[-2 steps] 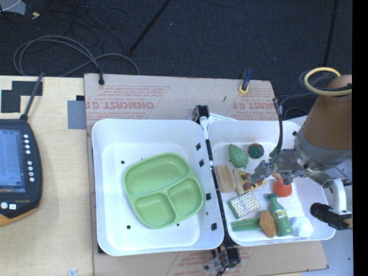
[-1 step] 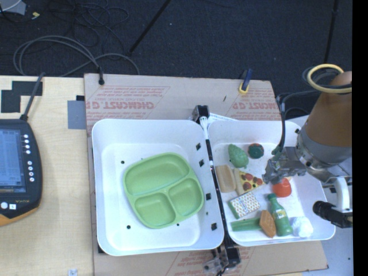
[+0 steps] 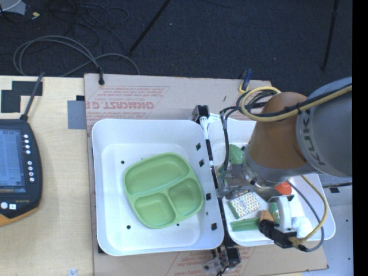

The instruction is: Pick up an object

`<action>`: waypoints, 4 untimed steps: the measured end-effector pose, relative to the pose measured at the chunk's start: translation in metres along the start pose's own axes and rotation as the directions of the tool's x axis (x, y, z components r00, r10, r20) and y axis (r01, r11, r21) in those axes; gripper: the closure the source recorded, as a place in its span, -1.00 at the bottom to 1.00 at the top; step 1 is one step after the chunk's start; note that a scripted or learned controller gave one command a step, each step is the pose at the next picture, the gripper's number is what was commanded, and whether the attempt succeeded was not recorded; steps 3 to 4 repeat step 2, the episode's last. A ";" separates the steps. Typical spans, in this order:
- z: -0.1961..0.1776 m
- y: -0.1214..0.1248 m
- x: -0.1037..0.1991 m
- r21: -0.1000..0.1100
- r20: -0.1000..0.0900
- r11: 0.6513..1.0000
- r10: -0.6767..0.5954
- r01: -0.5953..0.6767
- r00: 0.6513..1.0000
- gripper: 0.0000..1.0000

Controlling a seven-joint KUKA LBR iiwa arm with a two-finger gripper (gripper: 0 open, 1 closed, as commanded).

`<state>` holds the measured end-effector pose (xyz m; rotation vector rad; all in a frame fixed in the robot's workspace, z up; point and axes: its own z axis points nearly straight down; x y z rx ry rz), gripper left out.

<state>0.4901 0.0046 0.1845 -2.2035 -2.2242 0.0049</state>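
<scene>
Hiding gripper (image 3: 238,180), arm (image 3: 287,137) covers right bin (image 3: 322,211); grip state unreadable; items beneath partly hidden.

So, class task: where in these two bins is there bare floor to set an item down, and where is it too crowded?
Free: the left bin, along its floor left of and behind the green tray. Crowded: the right bin, where the arm hangs over a heap of small items and cables; little bare floor shows there.

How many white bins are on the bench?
2. The left bin holds a green divided tray. The right bin sits beside it, largely covered by the arm, with small items in it; more may be hidden beneath the arm.
</scene>
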 end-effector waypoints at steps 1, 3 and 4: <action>-0.064 0.035 0.027 -0.012 0.004 1.000 0.006 -0.006 1.000 1.00; -0.182 0.003 0.009 -0.019 0.005 1.000 0.010 -0.010 1.000 1.00; -0.182 0.003 0.009 -0.019 0.005 1.000 0.010 -0.010 1.000 1.00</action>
